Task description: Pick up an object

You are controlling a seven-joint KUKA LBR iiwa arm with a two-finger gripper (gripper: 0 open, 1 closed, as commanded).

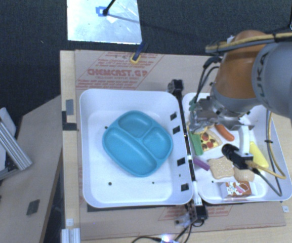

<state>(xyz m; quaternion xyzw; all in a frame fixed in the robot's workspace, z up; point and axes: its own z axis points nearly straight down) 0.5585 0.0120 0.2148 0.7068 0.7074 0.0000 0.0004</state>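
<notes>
Nearest to us, a small flat packet with red and orange print (235, 189) lies at the near edge of the right-hand shallow white bin (283, 185). Just behind it sits a tan, toast-shaped slice (220, 167), touching a smaller tan chunk (244, 175) on its right. Further right, a yellow banana-shaped piece (258, 156) runs along the bin's right side. On the left side of this bin lie a short purple stick (201, 163) and a green strip (195, 143), and beside the strip a flat pizza-printed piece (209, 138). Behind that lies a red-orange sausage shape (225, 131).

The grey arm with its orange band (282, 70) reaches in from the right, its wrist hanging over the far left part of this bin, above the pizza piece. Jaws spread or pressed together? Cannot tell from here, and nothing shows between them.

Over in the left white bin (130, 96), a blue compartment plate (137, 142) rests alone in the middle. Both bins sit on a red-printed cardboard sheet (120, 70) on the tabletop (39, 130).
</notes>
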